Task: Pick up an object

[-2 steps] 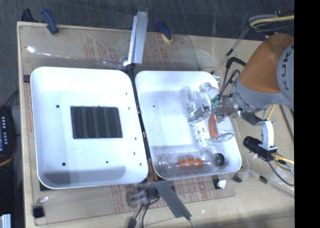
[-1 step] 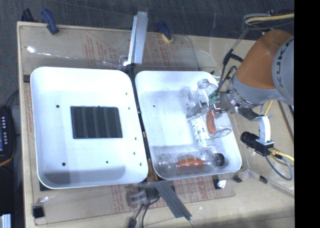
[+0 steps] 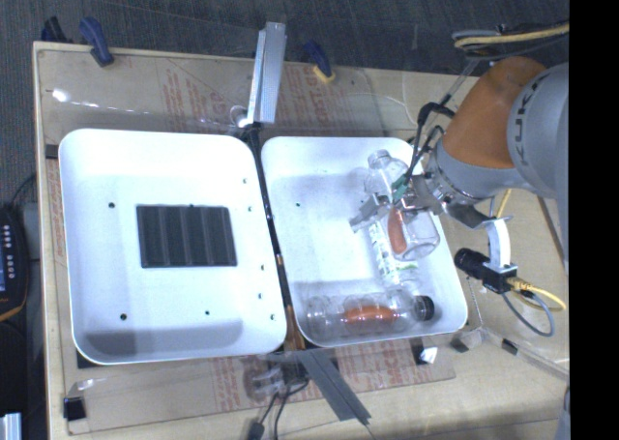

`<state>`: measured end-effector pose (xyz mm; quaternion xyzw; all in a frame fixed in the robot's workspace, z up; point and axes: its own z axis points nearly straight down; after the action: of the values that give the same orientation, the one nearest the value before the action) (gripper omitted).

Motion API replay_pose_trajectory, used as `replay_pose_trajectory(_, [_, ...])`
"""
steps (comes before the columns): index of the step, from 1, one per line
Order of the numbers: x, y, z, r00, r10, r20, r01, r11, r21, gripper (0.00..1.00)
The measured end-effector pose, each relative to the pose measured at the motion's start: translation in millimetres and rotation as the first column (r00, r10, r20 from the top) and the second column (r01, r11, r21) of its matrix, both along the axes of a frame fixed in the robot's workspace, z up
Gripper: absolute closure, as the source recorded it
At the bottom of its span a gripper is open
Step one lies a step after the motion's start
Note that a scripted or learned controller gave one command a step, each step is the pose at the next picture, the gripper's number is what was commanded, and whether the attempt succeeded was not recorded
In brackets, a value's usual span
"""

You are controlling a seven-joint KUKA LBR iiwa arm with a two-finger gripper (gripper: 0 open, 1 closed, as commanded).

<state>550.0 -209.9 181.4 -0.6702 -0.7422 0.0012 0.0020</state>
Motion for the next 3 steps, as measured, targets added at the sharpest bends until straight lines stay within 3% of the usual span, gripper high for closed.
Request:
replay_pose_trajectory(2, [13.3,-0.6,-15.8,1.0,0.02,0.003,-0.02,1.0,-0.002,0.0])
replay_pose_trajectory(3, [38.4,6.2,-92.0,1.0,0.03,-0.003,-0.03,1.0,0.008,0.0])
